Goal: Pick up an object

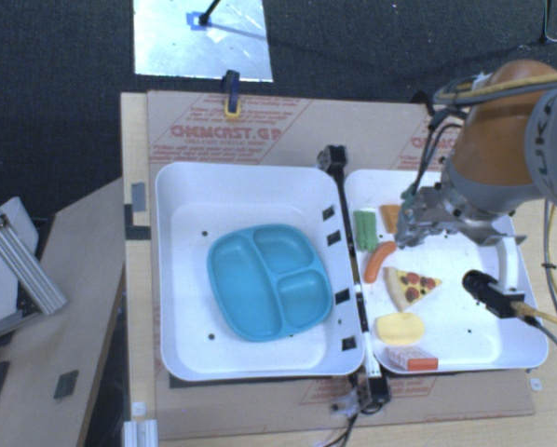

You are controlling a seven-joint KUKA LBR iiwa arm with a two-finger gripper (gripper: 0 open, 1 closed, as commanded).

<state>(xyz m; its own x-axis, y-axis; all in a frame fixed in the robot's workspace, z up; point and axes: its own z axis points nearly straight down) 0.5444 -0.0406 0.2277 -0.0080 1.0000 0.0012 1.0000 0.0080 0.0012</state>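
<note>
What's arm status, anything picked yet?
End effector low in right bin, nothing visibly held. Carrot, green block, orange piece right beside it. Pizza slice untouched.

Both white bins (pixel 251 189) look like smooth, slightly glossy moulded plastic. Well to the left of the gripper (pixel 411 234), the blue divided plate (pixel 269 282) has a satin plastic sheen. The toy foods below it, a pizza slice (pixel 411 287) and a yellow piece (pixel 400 328), look matt plastic. The board (pixel 260 124) under the bins resembles printed cardboard. Beyond lies dark, rough carpet (pixel 55 54) with a shiny metal sheet (pixel 202 31).
</note>
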